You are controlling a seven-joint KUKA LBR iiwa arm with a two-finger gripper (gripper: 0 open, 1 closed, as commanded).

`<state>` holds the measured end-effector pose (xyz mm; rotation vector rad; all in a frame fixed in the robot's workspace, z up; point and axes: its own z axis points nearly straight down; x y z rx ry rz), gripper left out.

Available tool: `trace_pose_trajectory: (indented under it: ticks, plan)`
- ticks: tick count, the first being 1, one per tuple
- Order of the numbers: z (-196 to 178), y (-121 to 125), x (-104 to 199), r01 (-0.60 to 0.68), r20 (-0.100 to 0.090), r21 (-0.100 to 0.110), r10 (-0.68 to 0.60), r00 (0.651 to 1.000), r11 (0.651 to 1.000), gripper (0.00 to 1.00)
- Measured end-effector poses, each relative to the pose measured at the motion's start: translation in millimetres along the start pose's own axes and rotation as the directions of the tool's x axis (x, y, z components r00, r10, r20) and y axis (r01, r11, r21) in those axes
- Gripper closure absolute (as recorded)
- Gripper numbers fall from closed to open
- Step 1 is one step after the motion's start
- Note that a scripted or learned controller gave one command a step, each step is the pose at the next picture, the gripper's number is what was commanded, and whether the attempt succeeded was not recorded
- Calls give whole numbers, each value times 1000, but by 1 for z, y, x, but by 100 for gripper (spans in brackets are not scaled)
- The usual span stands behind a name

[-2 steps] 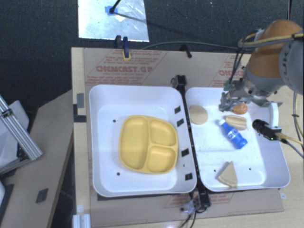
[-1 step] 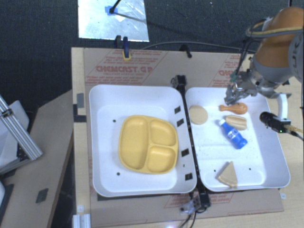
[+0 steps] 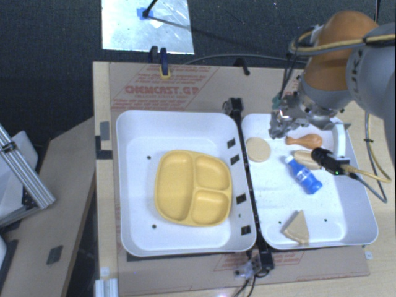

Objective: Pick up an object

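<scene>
The end effector (image 3: pixel 279 127) hangs over the back of the right bin (image 3: pixel 356 228); how wide it stands I cannot tell. Just below it to the left lies a round tan disc (image 3: pixel 258 149), a chicken drumstick (image 3: pixel 304 140) just to its right, and a blue bottle (image 3: pixel 304 175) nearer the front. A yellow divided plate (image 3: pixel 192 187) sits in the left bin (image 3: pixel 136 166).

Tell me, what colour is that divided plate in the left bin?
Pale yellow, the divided plate in the camera view.
</scene>
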<state>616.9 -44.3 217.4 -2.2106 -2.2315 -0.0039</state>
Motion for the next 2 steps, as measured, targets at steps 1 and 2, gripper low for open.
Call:
trace_pose_trajectory:
  ticks: [1, 2]
  plan:
    - [-13, 5, 53, 1, 0, -1, -1, 1000, 1000, 100]
    - [-14, 5, 117, 1, 0, -1, -1, 1000, 1000, 100]
